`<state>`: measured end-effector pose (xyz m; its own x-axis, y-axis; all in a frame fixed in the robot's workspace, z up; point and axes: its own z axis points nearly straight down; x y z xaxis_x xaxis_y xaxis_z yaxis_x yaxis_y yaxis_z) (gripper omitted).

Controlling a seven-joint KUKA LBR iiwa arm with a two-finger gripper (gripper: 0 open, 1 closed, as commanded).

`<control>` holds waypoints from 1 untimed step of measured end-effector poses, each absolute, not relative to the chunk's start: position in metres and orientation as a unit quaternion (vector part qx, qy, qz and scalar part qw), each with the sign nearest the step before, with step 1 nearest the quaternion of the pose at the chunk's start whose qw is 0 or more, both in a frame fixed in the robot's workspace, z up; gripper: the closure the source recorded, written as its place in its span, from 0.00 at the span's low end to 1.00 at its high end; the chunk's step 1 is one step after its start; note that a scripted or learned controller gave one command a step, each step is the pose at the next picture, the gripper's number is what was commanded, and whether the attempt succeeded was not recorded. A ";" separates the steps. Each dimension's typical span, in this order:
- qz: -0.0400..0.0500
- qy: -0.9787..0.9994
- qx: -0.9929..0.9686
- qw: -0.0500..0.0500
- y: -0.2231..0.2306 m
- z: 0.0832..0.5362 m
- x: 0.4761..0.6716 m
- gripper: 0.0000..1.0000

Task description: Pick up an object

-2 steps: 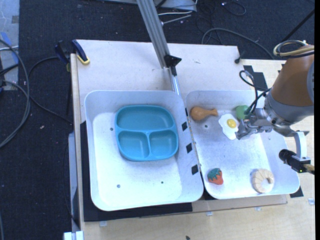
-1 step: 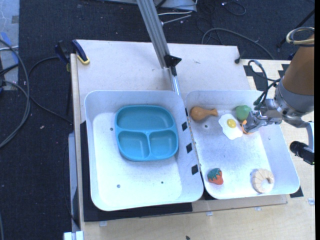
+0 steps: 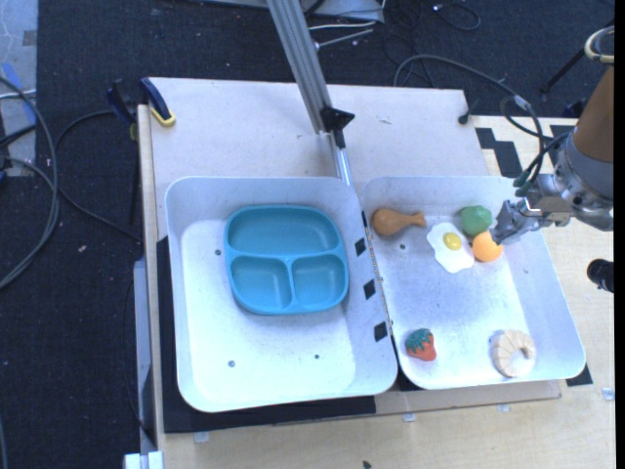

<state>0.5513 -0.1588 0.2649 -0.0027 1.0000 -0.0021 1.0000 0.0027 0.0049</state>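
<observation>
- Two shallow white bins are carried side by side on a pale wooden tabletop (image 3: 244, 115); the left bin (image 3: 195, 360) and the right bin (image 3: 547, 320) meet along a central seam marked with black tabs.
- A blue plastic tray with three compartments (image 3: 287, 259) is seen lying flat in the left bin, slightly toward 12 o'clock from the bin's centre.
- In the right bin, a brown toy drumstick (image 3: 395, 222) is placed toward 11 o'clock, near the seam.
- A white toy fried egg with a yellow yolk (image 3: 450, 246) is found at about 12 o'clock; a green rounded toy (image 3: 476, 219) is just beside it toward 1 o'clock.
- A small orange ball-shaped toy (image 3: 486, 249) is seen touching or just beside the egg on its 3 o'clock side, directly below the green toy.
- A red toy strawberry with a green top (image 3: 421, 344) is placed toward 7 o'clock, and a pale pink toy shrimp (image 3: 513, 352) toward 5 o'clock, well apart from the upper group.
- The grey arm with an orange band (image 3: 591, 159) is seen reaching in from 3 o'clock; its gripper (image 3: 507, 223) is lowered at the orange toy and green toy. Whether it is spread or pressed together cannot be told, and no object is seen to be held.
- A slanted grey metal pole (image 3: 301, 52) is seen rising from the tabletop at 12 o'clock.
</observation>
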 end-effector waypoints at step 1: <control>0.000 0.710 0.704 0.000 -0.096 0.258 0.562 1.00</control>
